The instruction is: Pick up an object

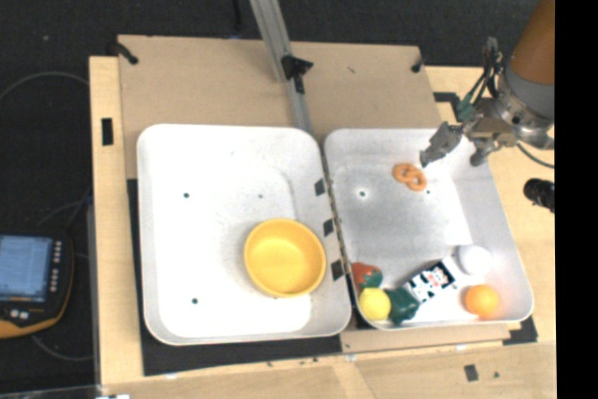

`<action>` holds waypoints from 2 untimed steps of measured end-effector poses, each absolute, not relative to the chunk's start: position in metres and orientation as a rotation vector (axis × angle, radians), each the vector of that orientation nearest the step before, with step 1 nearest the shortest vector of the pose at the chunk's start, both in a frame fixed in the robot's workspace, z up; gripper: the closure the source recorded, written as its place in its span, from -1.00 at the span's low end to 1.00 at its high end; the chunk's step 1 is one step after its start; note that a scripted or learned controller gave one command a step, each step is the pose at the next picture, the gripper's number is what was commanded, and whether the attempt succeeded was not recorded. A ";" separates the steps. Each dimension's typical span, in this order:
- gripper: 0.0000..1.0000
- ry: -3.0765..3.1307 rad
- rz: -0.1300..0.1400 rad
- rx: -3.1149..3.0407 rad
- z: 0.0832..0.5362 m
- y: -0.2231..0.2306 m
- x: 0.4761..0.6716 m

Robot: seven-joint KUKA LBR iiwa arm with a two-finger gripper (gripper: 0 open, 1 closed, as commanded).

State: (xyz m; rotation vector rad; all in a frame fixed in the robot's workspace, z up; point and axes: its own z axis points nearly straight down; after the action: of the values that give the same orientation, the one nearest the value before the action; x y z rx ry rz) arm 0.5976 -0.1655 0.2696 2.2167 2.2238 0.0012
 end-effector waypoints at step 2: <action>-1.00 2.224 -0.006 2.221 0.213 -0.165 0.607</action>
State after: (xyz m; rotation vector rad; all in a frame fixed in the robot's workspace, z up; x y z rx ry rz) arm 0.6066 -0.1651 0.2133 2.2215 2.2239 -0.0060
